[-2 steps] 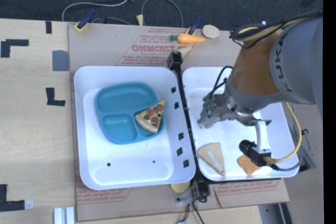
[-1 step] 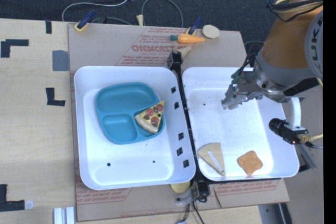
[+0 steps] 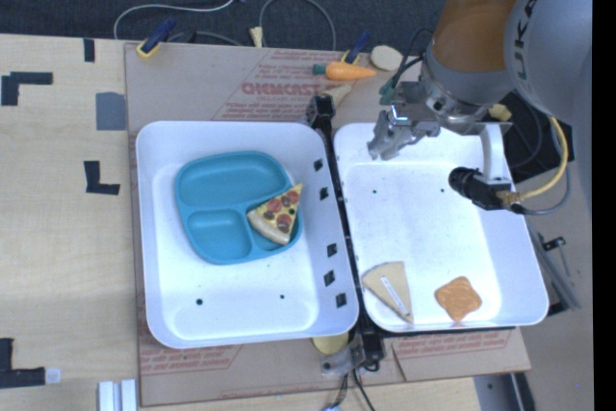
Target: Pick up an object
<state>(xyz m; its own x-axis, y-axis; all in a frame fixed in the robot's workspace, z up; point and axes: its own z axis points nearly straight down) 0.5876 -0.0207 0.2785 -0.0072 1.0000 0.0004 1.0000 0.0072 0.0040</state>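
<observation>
Objects for picking are spread over both white bins. A tan wedge-shaped sandwich piece [image 3: 388, 290] lies at the near edge of the right white bin [image 3: 423, 207], long axis running diagonally, narrow end toward the near right. Just beside it, apart, an orange-brown square cracker-like piece [image 3: 458, 298] lies flat. In the left white bin [image 3: 159, 236] a blue three-compartment plastic plate [image 3: 226, 202] is seen, with a toy pizza slice [image 3: 278, 215] resting on its right side, tip pointed to the near left, crust toward the far right. The two-finger gripper [image 3: 390, 141] is held over the far left part of the right bin, well apart from the wedge and the cracker; nothing is seen between its fingers, and jaw width cannot be told. An orange toy carrot [image 3: 348, 70] lies on the brown cardboard sheet [image 3: 279, 91] behind the bins.
</observation>
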